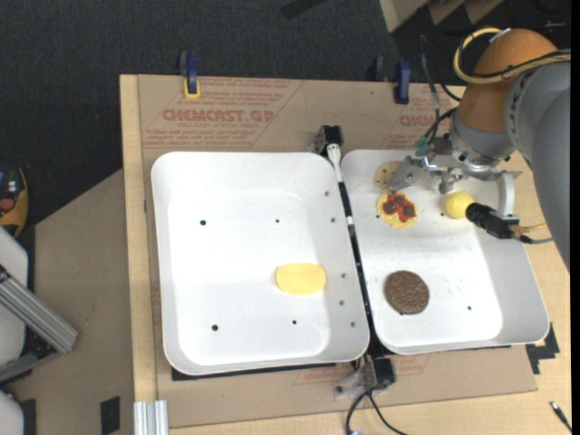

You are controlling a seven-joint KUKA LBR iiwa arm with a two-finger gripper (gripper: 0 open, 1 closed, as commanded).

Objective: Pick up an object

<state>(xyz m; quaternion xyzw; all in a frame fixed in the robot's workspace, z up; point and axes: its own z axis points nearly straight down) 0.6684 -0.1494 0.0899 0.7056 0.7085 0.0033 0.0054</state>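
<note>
— At the far end of the right bin, what is the gripper doing?

— It is hanging low over the bin's far left part, with the grey arm reaching in from the right of the view. I cannot tell how far it is standing open, and nothing is showing in its grasp.

— What is lying closest to it?

— A red-topped round piece is lying just on the near side of it, close to the wall where the two bins are meeting. A pale piece is peeking out beside the gripper, toward the same wall, and it is partly hidden, so I cannot say what it is. A small yellow thing is lying to the right of the red-topped round piece, below the wrist.

— Is anything else sitting in that bin?

— A brown disc is lying flat toward the near side, well apart from the gripper.

— And what is the left bin holding?

— A yellow oval is resting on its floor, right of the middle and toward the near side, far from the gripper.

— How are the bins sitting?

— They are sitting side by side, edges touching, on a brown board, and two blue clamps are gripping the board's far edge.
</note>
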